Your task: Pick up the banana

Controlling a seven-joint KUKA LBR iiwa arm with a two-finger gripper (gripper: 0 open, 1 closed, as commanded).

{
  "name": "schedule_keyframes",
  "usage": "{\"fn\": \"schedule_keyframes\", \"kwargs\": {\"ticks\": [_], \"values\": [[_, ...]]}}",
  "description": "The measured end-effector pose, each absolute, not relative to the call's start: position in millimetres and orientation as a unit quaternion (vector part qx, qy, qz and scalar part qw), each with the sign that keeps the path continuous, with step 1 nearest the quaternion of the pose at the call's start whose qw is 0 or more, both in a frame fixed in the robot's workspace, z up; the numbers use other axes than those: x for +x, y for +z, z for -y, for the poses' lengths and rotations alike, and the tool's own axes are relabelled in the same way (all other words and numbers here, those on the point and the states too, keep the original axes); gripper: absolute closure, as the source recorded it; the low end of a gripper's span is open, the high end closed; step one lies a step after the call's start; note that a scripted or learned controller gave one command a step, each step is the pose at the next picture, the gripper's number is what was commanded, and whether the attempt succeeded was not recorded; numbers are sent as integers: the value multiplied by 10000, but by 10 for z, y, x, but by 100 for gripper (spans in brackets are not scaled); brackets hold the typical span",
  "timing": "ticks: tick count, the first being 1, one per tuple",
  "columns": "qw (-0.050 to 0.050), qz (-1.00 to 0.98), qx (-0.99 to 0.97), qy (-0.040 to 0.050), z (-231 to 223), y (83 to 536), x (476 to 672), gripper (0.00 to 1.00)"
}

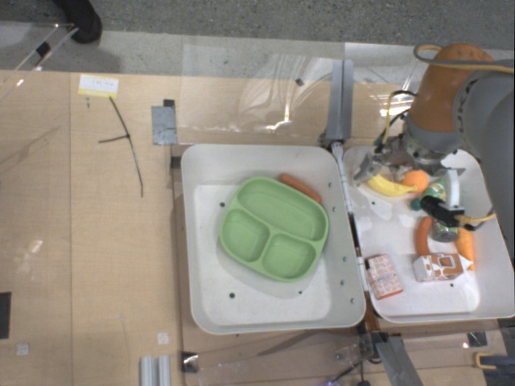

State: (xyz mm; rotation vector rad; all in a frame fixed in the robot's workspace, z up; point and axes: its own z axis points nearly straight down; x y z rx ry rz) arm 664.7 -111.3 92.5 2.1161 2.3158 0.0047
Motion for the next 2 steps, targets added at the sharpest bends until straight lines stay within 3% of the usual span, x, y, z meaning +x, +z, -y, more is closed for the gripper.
{"fn": "schedule_keyframes", "kwargs": {"ticks": [1,2], "values": [[55,-7383,6744,37,1121,1060,6669,100],[40,-7261,6875,36,593,1949,6654,100]]}}
